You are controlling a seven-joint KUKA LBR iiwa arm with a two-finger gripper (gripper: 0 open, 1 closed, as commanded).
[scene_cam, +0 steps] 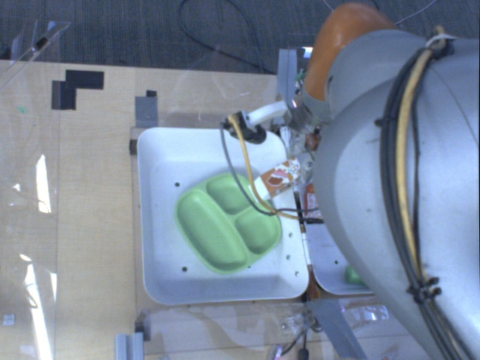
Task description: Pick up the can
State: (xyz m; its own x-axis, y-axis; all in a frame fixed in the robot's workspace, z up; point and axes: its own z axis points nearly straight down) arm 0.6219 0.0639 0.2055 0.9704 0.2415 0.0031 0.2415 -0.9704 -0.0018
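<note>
Looming nearest, the grey arm (397, 178) hides most of the right bin (330, 265). What I take for the can (283, 177) (brown label) sits mid-frame by the green tray (225, 227). Claw state: cannot tell. A blind grab may tip it.

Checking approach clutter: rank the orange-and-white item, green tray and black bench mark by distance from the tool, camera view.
1. orange-and-white item: just below the tool, at the left bin's right edge.
2. green tray: middle of the left bin.
3. black bench mark: far upper left.
</note>
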